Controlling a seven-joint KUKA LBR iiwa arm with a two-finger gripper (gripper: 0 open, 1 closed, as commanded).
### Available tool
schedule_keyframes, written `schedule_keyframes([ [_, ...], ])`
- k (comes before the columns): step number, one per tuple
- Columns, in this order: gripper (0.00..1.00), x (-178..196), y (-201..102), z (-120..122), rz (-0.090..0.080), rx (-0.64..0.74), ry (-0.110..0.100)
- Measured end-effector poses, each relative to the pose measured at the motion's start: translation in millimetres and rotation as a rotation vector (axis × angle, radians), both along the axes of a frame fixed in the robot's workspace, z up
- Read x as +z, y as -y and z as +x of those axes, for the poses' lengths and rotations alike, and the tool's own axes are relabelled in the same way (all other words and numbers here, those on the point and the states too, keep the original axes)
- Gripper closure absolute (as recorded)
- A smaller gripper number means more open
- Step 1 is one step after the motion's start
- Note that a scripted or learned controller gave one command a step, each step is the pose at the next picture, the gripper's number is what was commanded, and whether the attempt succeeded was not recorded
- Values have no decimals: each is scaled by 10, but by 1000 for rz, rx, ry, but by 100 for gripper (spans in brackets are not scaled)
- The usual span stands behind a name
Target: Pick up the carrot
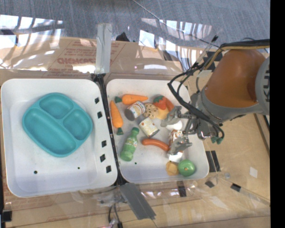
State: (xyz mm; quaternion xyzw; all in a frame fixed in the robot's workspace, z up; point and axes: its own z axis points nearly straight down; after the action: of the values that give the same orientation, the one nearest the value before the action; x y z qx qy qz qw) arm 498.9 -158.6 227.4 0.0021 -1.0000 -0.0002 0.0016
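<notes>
In the camera view, two shallow white bins are seen side by side on the desk: the left white bin point(19, 175) carries a teal plastic plate with three compartments point(57, 123), and the right white bin point(133, 175) carries a heap of toy food. Two orange plastic carrots are found there: one long carrot point(116, 116) lies along the bin's left wall, and a shorter carrot point(133, 99) lies near the far wall. A green plastic bottle point(129, 145), an orange-red sausage point(155, 144) and a green apple point(186, 167) are also seen. The gripper point(179, 137) is positioned over the right part of this bin, well apart from both carrots; whether it is released or clenched cannot be told.
</notes>
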Motion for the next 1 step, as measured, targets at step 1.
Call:
schedule_keyframes([
  [1, 0, -598, -520, 449, 1, -193, -2],
])
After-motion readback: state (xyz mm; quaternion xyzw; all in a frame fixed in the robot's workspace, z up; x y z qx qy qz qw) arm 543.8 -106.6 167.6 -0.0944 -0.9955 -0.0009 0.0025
